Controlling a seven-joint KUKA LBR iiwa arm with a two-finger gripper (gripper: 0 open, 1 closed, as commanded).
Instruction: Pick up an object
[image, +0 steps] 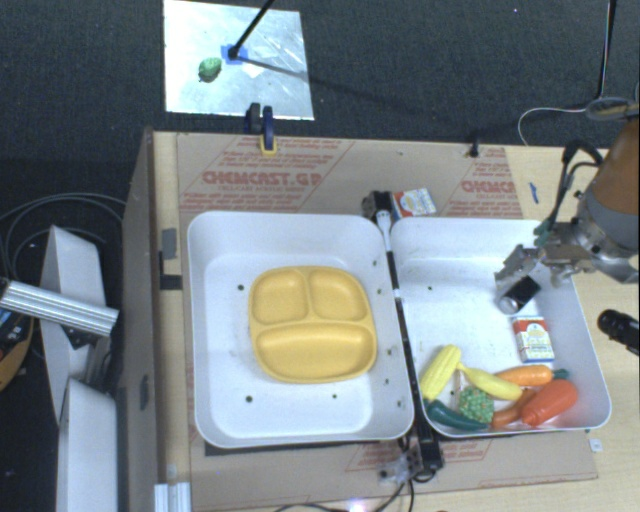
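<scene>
Small carton (535, 340) lies flat by the right wall of the right bin (450, 290), just near of the gripper (518, 272); whether the gripper is apart or closed cannot be told. Risk: wall contact blocks the grasp. The near corner heaps corn (440, 372), banana (490, 382) and carrot (548, 398). The left bin (220, 300) holds a yellow plate (312, 325).

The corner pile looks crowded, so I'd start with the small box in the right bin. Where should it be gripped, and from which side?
Probably straight down from above, gripping the small box across its width at mid-length, on its two long edges. It lies flat, with bare floor of the right bin along both edges, while its near end sits close to the carrot.
</scene>
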